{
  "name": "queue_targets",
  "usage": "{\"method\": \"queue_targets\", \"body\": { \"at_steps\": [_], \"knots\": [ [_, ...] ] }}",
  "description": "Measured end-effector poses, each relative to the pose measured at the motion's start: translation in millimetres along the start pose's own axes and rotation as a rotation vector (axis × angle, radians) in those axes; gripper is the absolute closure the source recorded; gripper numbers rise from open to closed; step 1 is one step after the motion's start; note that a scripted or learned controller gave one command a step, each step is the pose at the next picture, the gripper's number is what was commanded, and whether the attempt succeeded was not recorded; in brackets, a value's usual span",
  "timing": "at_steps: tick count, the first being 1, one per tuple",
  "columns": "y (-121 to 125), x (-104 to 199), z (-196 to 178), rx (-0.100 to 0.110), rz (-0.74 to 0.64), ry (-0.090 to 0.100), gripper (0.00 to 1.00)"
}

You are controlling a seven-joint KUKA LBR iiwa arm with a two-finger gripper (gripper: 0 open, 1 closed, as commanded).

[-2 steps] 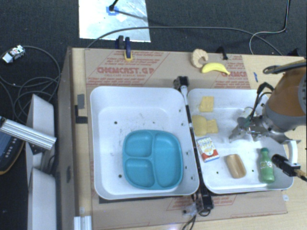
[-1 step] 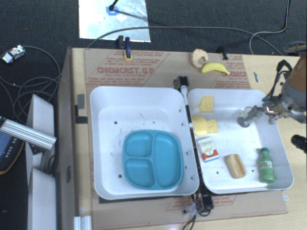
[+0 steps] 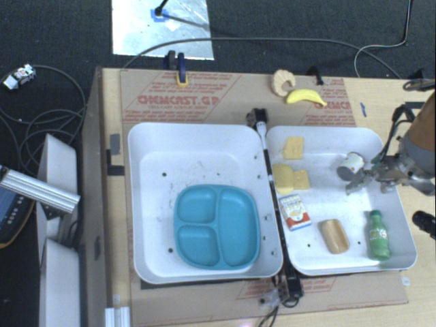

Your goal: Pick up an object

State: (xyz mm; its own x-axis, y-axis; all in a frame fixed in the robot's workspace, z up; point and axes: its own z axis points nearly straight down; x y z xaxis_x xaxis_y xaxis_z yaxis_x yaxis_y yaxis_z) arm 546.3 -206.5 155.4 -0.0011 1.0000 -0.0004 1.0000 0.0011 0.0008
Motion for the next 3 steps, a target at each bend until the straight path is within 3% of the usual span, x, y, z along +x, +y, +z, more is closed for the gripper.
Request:
{"method": "queue_targets", "body": {
  "at_steps": [1,2,3],
  "knots": [
    [59,34,64,0.000,-0.003,0.001,0.00],
    [21,-1,54,-0.001,0.000,-0.002,0.00],
    [116,23,70,-0.003,-0.004,0.000,0.00]
  ]
}}
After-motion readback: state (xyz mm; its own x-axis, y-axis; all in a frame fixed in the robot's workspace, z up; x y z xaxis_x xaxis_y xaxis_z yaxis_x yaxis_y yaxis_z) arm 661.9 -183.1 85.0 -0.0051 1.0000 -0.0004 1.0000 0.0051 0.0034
